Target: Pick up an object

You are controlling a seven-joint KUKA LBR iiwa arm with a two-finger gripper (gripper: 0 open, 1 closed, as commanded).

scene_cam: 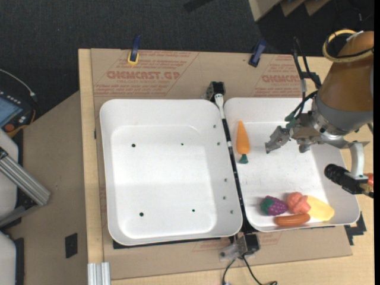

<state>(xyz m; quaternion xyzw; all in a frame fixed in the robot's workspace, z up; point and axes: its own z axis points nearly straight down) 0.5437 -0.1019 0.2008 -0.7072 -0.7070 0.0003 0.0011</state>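
Nearest me, a sausage (292,219) lies at the right bin's (261,114) front wall, with grapes (273,205), a pink piece (298,202) and a yellow piece (322,209) just behind it. The cardboard-topped counter (89,159) sits on dark carpet. I see the end effector (278,141) above the bin, right of the carrot (243,138); I cannot tell how it's set, and nothing shows in it.

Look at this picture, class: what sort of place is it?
Probably a robotics lab test bench: a robot arm reaches over two white bins, toy food like a carrot lies inside, and cardboard is clamped underneath.
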